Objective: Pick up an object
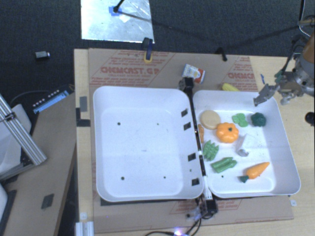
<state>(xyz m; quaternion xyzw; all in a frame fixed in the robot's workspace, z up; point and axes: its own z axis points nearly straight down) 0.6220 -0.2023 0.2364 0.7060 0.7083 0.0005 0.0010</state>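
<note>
The objects to pick from lie in the right bin (288, 173). A pumpkin (227, 132) sits near its middle, touching or nearly touching a beige round disc (210, 119) up and to its left. Right of the disc lie a light green leafy piece (240, 119) and a dark green broccoli (258, 119), close together near the bin's far wall. Below the pumpkin, a green ridged vegetable (210, 150) lies by the bin's left wall, a green bean pod (224, 164) lies just beneath it, and a carrot (257, 170) rests towards the near right corner, tip pointing up and right. A small grey piece (241, 149) lies between the pumpkin and the carrot.

The gripper (273, 95) hangs over the far right corner of the right bin, above the rim, just up and right of the broccoli. Its jaws are spread wide, one finger (261, 96) pointing down-left over the bin and the other to its right, and nothing sits between them. They appear clear of every object.

The left bin (106, 181) stands beside the right one, joined along a black hinge strip. Outside the bins, on the counter (162, 65), a yellow piece (230, 87) lies just beyond the right bin's far wall, and a small white and orange packet (193, 73) sits near the far end of the hinge.
</note>
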